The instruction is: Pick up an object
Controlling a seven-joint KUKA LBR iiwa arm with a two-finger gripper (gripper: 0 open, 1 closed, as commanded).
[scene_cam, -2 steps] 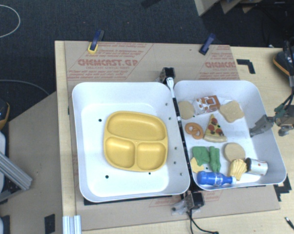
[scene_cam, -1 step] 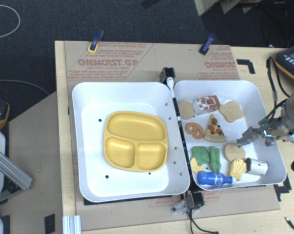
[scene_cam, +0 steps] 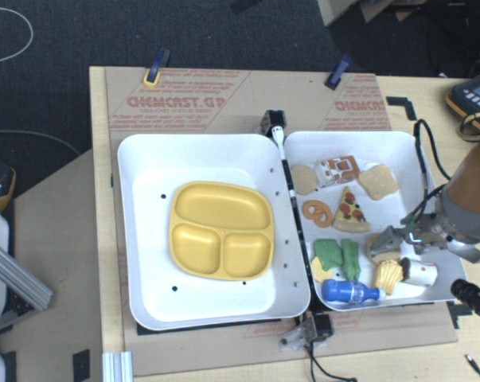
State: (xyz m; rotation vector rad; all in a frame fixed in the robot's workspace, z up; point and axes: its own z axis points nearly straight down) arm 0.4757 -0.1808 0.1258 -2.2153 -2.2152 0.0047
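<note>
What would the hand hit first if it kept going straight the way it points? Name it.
Probably the pizza slice. The hand points leftward across the right bin, with the green toy just below that line. Depth is unclear.

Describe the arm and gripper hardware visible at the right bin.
The arm enters from the right as a rounded grey link topped by an orange-brown band. At its end sits a metallic grey gripper with dark fittings. A thin black cable runs along the white bin's right rim toward it.
</note>
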